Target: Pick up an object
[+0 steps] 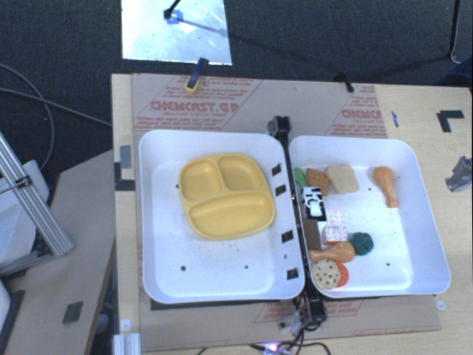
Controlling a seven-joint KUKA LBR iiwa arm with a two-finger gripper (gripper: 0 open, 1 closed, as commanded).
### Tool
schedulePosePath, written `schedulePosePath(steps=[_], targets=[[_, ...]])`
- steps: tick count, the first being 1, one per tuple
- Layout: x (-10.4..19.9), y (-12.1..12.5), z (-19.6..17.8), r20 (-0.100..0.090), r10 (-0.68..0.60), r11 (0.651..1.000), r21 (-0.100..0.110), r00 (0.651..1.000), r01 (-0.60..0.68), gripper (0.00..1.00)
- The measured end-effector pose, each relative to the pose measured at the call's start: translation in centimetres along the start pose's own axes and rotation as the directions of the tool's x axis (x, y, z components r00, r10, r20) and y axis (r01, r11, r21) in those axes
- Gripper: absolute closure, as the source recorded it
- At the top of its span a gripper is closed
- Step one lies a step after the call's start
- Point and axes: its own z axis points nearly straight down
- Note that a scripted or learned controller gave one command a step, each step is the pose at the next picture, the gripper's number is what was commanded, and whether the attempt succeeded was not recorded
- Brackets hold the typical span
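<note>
Cookie lies at the right bin's near-left corner; gripper hangs beyond its right edge, its state impossible to tell.

left bin: showing plain white, with small black marks dotting its floor
divided plate: showing solid yellow
right bin: showing white
drumstick: at the far right, showing orange-tan
bread slice: showing pale beige
green piece: showing bright green by the divider
dark round piece: showing deep teal-green
cookie: at the near edge, showing tan with dark dots
bench board: showing light tan with red lettering
</note>
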Motion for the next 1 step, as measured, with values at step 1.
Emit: schedulePosePath(steps=[1], targets=[[-1.17,0.02,-3.08,0.001,0.000,1.000,-0.001,1.000,0.000,1.00]])
